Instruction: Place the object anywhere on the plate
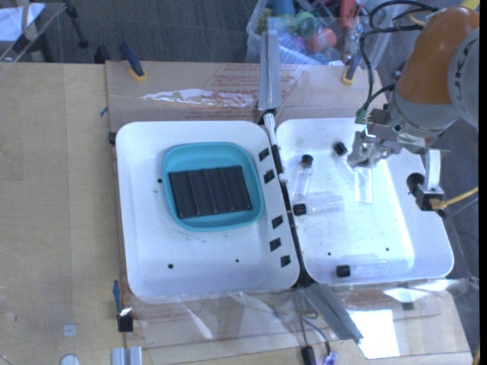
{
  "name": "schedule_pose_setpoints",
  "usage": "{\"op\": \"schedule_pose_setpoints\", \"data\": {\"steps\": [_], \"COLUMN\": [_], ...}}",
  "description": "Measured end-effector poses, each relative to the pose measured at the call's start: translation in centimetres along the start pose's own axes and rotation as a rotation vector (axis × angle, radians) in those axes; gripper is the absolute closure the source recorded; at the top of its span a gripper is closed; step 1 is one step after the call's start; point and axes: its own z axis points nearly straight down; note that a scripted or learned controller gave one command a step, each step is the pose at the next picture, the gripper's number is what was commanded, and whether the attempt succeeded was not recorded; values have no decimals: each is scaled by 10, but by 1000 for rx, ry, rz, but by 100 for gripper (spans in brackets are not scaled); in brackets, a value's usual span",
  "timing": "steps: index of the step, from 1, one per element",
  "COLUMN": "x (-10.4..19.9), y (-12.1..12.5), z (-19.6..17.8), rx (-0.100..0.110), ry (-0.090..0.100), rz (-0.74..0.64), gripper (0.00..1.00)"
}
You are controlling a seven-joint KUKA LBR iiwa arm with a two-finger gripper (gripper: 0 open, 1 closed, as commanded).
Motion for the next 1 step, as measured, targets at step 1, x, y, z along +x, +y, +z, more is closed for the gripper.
{"op": "schedule_pose_setpoints", "data": {"steps": [1], "x": [0], "y": [0], "z": [0], "rx": [0], "ry": [0], "rz": [0], "gripper": [0]}}
